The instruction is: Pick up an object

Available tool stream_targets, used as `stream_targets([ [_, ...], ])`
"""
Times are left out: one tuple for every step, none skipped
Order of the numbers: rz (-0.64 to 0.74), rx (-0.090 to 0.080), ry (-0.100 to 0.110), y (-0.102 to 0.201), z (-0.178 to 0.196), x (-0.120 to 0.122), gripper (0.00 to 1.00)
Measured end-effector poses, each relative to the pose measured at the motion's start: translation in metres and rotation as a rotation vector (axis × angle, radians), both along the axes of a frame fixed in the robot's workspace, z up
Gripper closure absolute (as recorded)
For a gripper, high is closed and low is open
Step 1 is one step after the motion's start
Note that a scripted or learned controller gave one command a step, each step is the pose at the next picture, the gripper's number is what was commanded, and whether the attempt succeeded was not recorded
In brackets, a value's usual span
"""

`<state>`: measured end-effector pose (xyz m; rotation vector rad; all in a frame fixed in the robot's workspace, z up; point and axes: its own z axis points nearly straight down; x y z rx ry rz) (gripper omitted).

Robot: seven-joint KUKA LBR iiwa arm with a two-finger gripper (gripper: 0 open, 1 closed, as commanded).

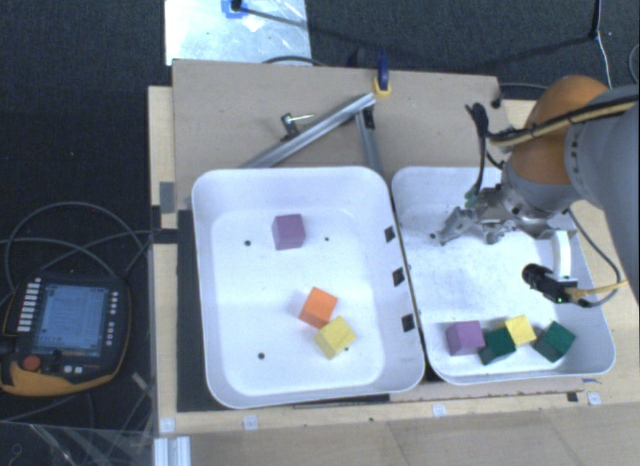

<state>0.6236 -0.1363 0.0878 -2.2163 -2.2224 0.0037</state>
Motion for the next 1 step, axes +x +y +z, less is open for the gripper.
stream_targets([
  [0.002,-0.001,-0.008,-0.0004,0.0144,0.0023,1.00],
])
